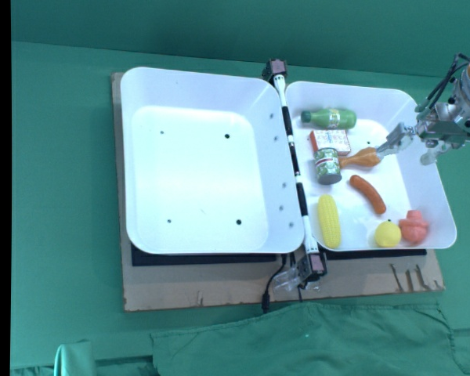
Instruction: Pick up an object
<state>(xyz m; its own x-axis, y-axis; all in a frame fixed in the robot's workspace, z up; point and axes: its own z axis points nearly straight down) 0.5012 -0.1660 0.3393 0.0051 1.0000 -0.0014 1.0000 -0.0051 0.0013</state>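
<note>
The right bin holds several toy foods. A green bottle lies at the back, with a red and white box and a small can in front of it. An orange drumstick lies mid-bin, its pale end pointing right. A red sausage, a corn cob, a yellow lemon and a red-orange piece fill the front. My gripper hangs over the bin's right side, open. Its left finger is right at the drumstick's pale end. Nothing sits between the fingers.
The left bin stands beside the right one, with a black and white divider bar between them. Both rest on a cardboard sheet over green cloth. The arm comes in from the upper right.
</note>
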